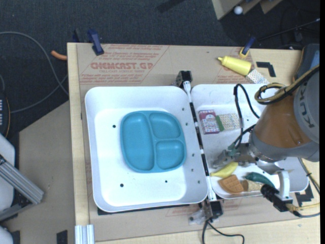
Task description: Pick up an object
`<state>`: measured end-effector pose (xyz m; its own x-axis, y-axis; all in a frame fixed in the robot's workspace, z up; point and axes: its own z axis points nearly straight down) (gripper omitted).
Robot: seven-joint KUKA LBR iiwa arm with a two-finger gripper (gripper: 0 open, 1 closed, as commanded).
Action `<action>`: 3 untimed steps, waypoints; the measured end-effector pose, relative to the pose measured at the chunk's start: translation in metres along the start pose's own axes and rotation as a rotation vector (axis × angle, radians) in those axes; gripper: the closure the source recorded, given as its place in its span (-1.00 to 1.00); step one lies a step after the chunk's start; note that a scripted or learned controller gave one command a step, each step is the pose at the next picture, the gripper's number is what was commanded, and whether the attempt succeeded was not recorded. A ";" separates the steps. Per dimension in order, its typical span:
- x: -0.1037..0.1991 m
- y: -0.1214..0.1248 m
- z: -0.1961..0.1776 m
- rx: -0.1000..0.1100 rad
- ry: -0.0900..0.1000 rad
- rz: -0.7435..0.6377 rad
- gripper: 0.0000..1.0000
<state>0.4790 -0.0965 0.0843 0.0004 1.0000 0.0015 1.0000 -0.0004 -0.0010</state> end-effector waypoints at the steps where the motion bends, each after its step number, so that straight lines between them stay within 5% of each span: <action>1: -0.003 0.000 0.000 -0.001 -0.001 0.000 -1.00; 2: -0.002 0.000 0.000 -0.001 -0.001 0.000 -1.00; 3: -0.020 0.089 -0.001 -0.002 -0.002 -0.001 -1.00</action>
